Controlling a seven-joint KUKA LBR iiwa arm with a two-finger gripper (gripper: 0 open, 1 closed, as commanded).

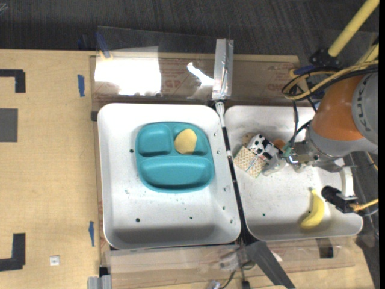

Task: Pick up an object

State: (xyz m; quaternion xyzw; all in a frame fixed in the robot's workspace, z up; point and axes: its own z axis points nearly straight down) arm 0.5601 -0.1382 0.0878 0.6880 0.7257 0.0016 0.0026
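The state of the jaws cannot be told: the gripper point(278, 159) is low in the right bin, and its tip is lost against the small things it sits among.

Going left to right, the left bin point(114, 179) holds a teal divided tray point(174, 170). A rounded yellow lump point(185, 141) lies in the tray's far right compartment. Across the shared rim, the right bin point(271, 203) has a tan patterned piece point(248, 161) near its left wall. A black-and-white spotted piece point(258, 143) lies just beyond it on the far side, and the two look to be touching. The gripper's tip is right beside this pair, on their right. The arm point(340, 116) leans in from that side, its orange band above the bin's far right corner. A banana point(313, 210) lies well apart, toward the bin's near right corner.

The step in hand looks like the grasp itself, aimed at the tan piece or its spotted neighbour. Which of the two is not clear. Nothing can be seen pinched, so the pick should not be counted as made.

The next move probably calls for a firm close on one piece alone, then a straight lift clear of the bin floor. The crowding is the likely trouble, since the second piece may be nudged aside or dragged up, or the chosen one may slip out.
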